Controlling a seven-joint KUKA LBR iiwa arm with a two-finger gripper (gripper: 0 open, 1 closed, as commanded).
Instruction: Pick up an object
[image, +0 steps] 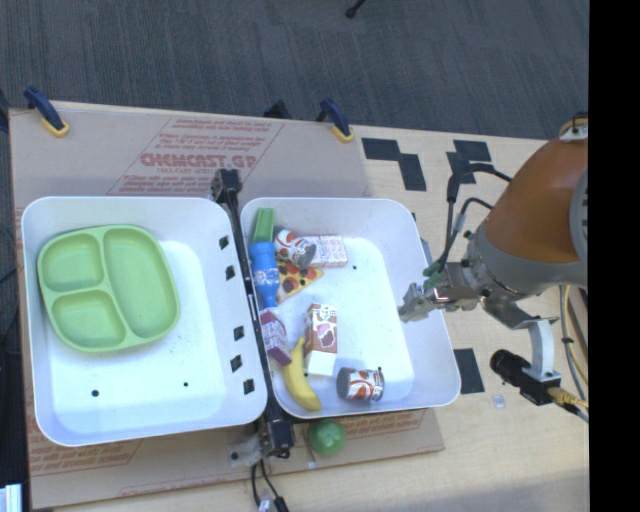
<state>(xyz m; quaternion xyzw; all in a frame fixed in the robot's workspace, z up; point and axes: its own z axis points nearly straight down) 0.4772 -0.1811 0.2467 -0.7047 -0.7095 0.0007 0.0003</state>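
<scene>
Jaws sit too small and too blurred against the bin wall for anyone to tell whether they are parted or closed; nothing is seen between them. The gripper hangs at the 3 o'clock rim of the right bin, with the grey and orange arm behind it outside the bin.

All the loose objects lie in the right bin, well apart from the gripper and crowded toward its 9 o'clock side. A green bar stands at 11 o'clock, with a blue bottle just below it along the wall. A pink box lies at 12 o'clock beside a small red and white tin. A carton lies near the middle. A banana lies at 7 o'clock, and a can lies on its side at 6 o'clock, the nearest object to the gripper.

A green ball rests outside the bin, just past its 6 o'clock rim. The left bin holds a green tray at its 10 o'clock side.
</scene>
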